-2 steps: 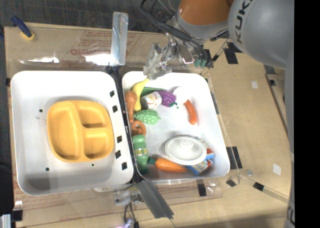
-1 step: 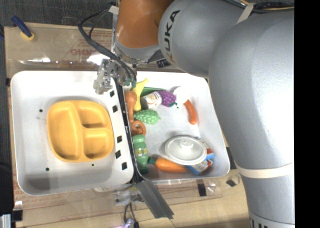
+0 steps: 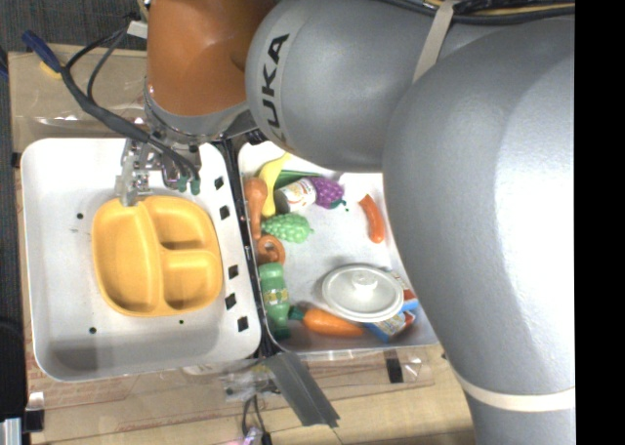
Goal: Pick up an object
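Observation:
My gripper [image 3: 156, 175] hangs over the far edge of the left bin [image 3: 49, 238], just above the back rim of a yellow divided tray [image 3: 156, 255]. A small yellowish bit shows at its left finger, touching the tray's rim. The right bin [image 3: 391, 238] holds toy food: a yellow banana [image 3: 270, 172], purple grapes [image 3: 329, 190], a green bumpy fruit [image 3: 285, 228], an orange-red sausage [image 3: 372, 219], a carrot [image 3: 332, 322], a green bottle [image 3: 273, 289] and a round silver lid [image 3: 362, 292]. The arm's bulk hides the right bin's far right part.
The grey arm and its orange band [image 3: 195, 38] cover the top and right of the view. Black cables [image 3: 98, 101] loop down to the wrist. A divider with black clips [image 3: 232, 238] runs between the two bins.

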Robot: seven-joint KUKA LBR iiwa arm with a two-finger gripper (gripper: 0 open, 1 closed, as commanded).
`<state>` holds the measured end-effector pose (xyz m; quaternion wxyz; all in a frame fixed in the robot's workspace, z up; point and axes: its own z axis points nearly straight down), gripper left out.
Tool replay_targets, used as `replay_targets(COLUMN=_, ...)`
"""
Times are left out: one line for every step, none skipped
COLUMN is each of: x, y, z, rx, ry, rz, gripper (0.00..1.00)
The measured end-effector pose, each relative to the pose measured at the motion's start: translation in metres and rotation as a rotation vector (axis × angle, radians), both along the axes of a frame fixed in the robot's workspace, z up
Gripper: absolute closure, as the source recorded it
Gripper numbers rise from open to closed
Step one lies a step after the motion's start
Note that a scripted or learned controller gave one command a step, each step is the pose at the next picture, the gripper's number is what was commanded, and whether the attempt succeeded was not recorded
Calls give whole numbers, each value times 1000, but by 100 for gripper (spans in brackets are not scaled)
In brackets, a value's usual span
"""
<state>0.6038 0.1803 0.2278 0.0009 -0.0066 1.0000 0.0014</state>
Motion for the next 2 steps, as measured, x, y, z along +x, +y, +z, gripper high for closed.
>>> replay_targets(x=-14, y=40, z=67, rx=-1, ry=-3, rz=-248, gripper=100)
replay_targets(x=-14, y=41, z=76, rx=-2, ry=-4, rz=-240, gripper=100)
